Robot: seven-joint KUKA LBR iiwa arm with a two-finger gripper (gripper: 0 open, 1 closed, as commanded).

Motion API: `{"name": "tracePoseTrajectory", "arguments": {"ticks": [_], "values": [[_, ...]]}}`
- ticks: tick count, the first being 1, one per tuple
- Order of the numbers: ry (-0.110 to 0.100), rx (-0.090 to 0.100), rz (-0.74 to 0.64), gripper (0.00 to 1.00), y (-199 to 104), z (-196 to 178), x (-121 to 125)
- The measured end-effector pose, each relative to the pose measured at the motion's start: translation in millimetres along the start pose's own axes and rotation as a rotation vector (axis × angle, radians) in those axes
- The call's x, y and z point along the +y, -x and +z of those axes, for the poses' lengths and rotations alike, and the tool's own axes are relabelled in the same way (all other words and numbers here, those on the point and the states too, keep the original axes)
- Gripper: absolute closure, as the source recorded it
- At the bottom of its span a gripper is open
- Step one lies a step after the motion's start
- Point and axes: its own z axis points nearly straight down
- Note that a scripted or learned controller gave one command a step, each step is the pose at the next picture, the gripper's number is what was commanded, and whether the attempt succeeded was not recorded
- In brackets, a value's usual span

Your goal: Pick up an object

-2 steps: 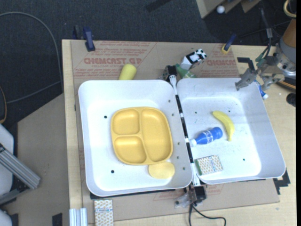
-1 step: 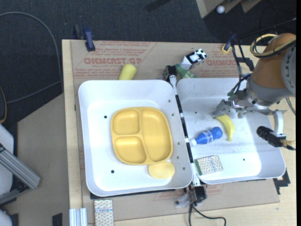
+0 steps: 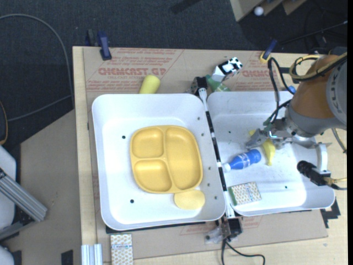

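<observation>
Nearest you, a small patterned flat packet (image 3: 245,192) lies in the right white bin (image 3: 292,195), below the jaws (image 3: 263,138). You've got the jaws low in that bin, right by a yellow banana-shaped piece (image 3: 268,151); can't tell if they're released or clenched. Blue plastic bottle with white cap (image 3: 241,161) lies just below-left of them. Far left of them, the left white bin (image 3: 110,164) holds a yellow divided plastic plate (image 3: 165,159) and a pale yellow disc (image 3: 190,199).

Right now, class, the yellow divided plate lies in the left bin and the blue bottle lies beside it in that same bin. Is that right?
Not quite. The yellow divided plate is in the left bin, but the camera view shows the blue bottle in the right bin.
</observation>
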Motion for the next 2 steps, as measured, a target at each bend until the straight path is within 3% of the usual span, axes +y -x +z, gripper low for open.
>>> {"name": "tracePoseTrajectory", "arguments": {"ticks": [1,2], "values": [[0.003,-0.001,0.001,1.00,0.0,-10.4,0.8],[0.004,0.000,-0.003,1.00,-105.1,-101.0,35.7]]}}
